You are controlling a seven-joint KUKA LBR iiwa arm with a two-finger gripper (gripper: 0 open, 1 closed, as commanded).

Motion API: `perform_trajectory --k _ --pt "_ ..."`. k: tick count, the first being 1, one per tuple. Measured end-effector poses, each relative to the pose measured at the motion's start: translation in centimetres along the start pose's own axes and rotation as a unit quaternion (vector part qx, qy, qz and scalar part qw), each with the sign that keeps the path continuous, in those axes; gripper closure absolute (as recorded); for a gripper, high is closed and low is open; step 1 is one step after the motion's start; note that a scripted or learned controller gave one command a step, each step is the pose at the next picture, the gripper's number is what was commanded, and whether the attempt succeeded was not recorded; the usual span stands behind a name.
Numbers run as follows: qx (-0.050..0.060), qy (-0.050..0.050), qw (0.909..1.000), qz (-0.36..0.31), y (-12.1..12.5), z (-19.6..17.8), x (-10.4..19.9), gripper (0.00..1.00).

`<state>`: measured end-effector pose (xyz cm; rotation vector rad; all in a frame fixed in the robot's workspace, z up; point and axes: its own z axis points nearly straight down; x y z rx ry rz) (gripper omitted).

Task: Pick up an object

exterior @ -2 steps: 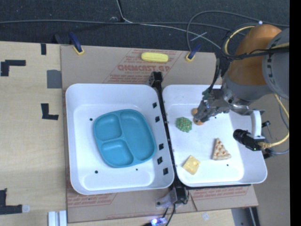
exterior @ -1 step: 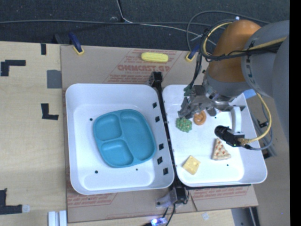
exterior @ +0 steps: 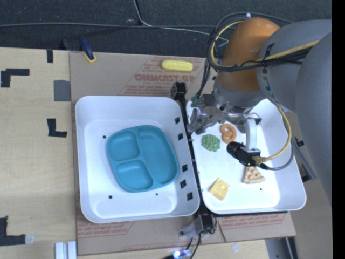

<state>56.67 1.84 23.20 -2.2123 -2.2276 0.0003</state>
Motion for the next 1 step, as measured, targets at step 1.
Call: perform_trajectory --k 1 --pt "0.000 0.000 1.0000 0.000 0.16 1.10 5.89 1.00"
